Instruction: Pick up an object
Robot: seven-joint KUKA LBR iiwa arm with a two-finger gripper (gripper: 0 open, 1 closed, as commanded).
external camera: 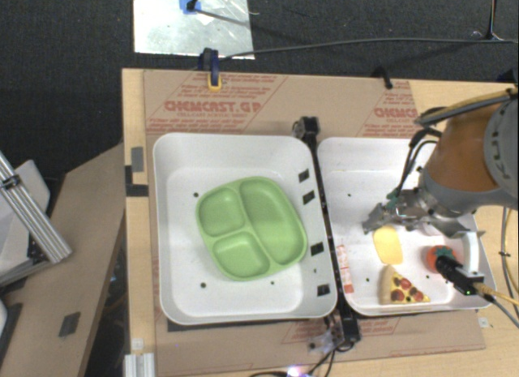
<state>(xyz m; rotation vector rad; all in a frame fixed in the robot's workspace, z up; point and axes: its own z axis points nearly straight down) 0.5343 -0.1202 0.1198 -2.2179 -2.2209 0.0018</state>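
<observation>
Left bin (pixel 174 205): green divided plate (pixel 250 228) takes the middle, free floor only along the rim and corners. Right bin (pixel 357 173): back half open. Front half crowded: yellow block (pixel 388 246), pizza slice (pixel 401 288) near the front wall, red piece (pixel 442 254) to the right. Arm (pixel 466 164) overhangs the right side, gripper (pixel 399 215) just behind the block. Black clips (pixel 315 205) line the divider between bins.
</observation>
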